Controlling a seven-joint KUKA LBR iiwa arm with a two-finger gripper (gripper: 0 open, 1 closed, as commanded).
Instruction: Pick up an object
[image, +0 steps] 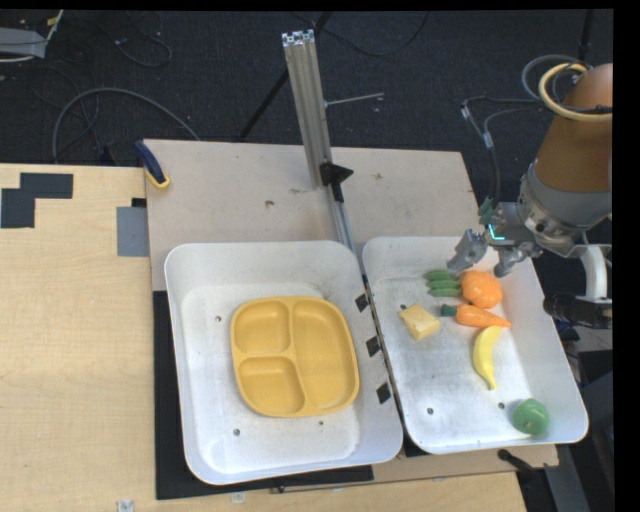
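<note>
**Over right bin's far edge: gripper hanging unloaded**

Over the far edge of the right bin (560, 425), the gripper (488, 256) is hanging with its two fingers spread apart and nothing between them. An orange (482, 289) is sitting just below it, with green beans (441, 282) beside it and a carrot (479, 318) touching its near side. A cheese wedge (420, 322) is lying toward the bin's left edge, a banana (485, 357) mid-bin, a green fruit (530, 416) at the near right corner. A yellow divided plate (295, 356) is occupying the left bin (200, 290).
</note>
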